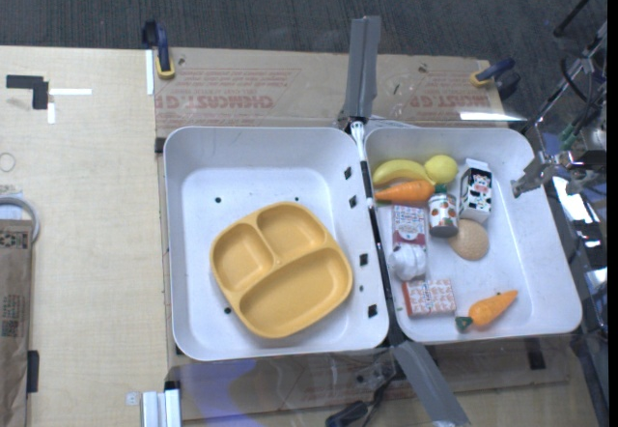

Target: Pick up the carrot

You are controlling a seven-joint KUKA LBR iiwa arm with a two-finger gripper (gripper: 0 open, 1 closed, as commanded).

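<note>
Two orange carrots lie in the right bin (541,251). One carrot (404,191) rests near the bin's back left, just below a banana (398,170). The other carrot (493,306), with a green stem end, lies near the front right corner. My gripper (547,173) hangs at the bin's right rim, well away from both carrots, and much of it is lost among cables and metal parts at the view's edge. Nothing shows in it.
The right bin also holds a lemon (441,167), a milk carton (475,190), a small can (442,213), a round biscuit (470,241), two red boxes (429,297) and a white item (407,262). A yellow divided plate (281,268) sits in the left bin (193,222).
</note>
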